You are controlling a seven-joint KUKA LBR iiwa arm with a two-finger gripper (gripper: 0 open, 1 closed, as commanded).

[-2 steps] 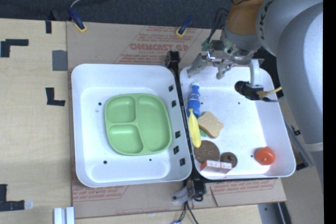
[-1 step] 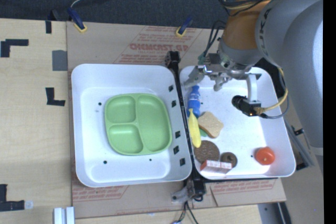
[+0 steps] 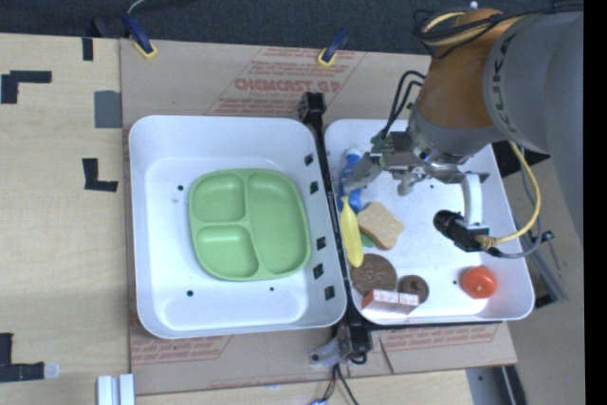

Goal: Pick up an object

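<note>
My gripper hangs over the upper middle of the right bin, with the arm's orange band above it. Just left of it a blue object lies against the bin's left wall. Below the gripper rests a slice of bread, and a yellow banana runs along the left wall. Near the front edge lie a brown round disc, a small brown ring and a red and white packet. A red-orange ball sits at the front right.
The left bin holds a green divided plate. A black divider separates the two bins. Both stand on a cardboard sheet on the bench.
</note>
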